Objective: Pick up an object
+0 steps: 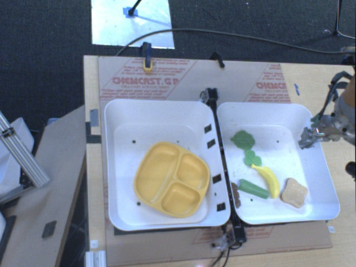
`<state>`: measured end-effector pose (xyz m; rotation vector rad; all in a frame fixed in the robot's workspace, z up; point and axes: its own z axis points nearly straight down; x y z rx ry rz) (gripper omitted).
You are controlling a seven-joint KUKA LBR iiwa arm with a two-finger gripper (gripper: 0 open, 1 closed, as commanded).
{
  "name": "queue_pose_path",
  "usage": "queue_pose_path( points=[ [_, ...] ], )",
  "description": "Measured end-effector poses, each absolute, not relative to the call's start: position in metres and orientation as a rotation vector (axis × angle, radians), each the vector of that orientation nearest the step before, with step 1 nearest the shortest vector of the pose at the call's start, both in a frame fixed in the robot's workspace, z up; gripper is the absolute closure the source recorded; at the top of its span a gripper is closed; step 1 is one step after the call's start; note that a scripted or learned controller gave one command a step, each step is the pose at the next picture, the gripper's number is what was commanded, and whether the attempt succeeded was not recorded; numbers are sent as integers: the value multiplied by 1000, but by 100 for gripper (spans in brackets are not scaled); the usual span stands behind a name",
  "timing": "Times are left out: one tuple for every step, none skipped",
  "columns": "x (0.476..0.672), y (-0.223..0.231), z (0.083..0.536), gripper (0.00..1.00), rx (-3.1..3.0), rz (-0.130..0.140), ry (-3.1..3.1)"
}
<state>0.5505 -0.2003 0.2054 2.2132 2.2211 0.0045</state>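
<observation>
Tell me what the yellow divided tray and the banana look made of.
Yellow divided tray: probably moulded plastic, matte, judging by its uniform colour and soft rounded compartment walls. Banana: seemingly a plastic toy, smooth and evenly yellow, though too small to be sure.

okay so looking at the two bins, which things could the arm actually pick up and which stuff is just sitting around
Candidates to pick up, all in the right bin:
yellow banana
green cucumber
green leafy piece
tan bread slice
The gripper is at that bin's right rim.

Just lying about:
yellow divided tray in the left bin
clamp on the bench's far edge
</observation>
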Motion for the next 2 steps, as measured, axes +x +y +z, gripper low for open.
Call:
queue_pose_path(
  points=[
    [549,-205,269,100,2211,6,2220],
    [553,-155,256,100,2211,3,2230]
  ],
)
